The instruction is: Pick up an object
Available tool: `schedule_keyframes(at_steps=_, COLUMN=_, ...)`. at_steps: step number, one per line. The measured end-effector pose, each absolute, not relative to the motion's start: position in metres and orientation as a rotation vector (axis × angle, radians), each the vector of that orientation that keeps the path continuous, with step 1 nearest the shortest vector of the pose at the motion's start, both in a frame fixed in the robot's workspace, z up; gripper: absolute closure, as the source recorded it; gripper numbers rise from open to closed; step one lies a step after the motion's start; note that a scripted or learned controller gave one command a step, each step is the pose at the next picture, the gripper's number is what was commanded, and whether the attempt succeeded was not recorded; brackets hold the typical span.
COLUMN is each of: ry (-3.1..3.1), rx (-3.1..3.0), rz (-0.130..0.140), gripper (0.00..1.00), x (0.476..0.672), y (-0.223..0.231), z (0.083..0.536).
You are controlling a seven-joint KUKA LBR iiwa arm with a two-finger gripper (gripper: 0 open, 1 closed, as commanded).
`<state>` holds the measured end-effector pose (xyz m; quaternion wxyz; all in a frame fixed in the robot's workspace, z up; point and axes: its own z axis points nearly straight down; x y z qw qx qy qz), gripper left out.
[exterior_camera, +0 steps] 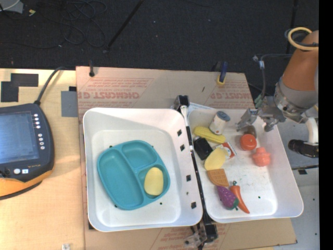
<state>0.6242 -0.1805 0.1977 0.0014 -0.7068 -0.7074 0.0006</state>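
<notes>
Hovering: gripper [258, 120] above tomato [248, 141], R bin [291, 202].

Two white bins [99, 126], one teal tray [122, 173], one yellow lemon [153, 181], and about nine small toys [229, 165] in the right bin.

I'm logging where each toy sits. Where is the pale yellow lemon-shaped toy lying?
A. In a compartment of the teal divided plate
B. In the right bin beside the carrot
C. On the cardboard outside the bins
A: the pale yellow lemon-shaped toy rests in the teal divided plate, in the left white bin.
</notes>
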Motion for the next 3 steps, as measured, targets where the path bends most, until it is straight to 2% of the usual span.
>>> schedule_keyframes(at_steps=1, ry=-2.224, rx=-2.224, rz=-0.003, gripper=0.00, x=0.605, y=-0.140, z=0.102)
schedule_keyframes(at_steps=2, ry=-2.238, rx=-2.264, rz=-0.018, gripper=0.00, x=0.549, y=-0.098, z=0.098)
schedule_keyframes(at_steps=3, ry=-2.226, rx=-2.267, rz=0.000, gripper=0.00, x=0.535, y=-0.095, z=0.093)
